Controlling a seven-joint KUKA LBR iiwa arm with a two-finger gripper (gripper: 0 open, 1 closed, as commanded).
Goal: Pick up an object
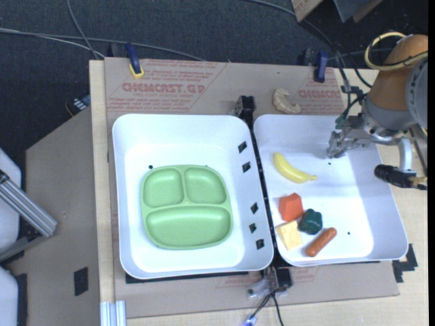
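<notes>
My fingers [334, 148], state unclear, hover upper right of right bin [380, 202]; nothing held, banana [293, 169] etc. unpicked.

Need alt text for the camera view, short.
The grey arm's gripper hangs over the right white bin, up-right of a yellow toy banana; red, teal, yellow and sausage-shaped toys lie nearer. The left white bin holds a green divided plate.

Tray [186, 206] in left bin [129, 182]; banana [293, 169], sausage [320, 242] in right bin [370, 216].
</notes>
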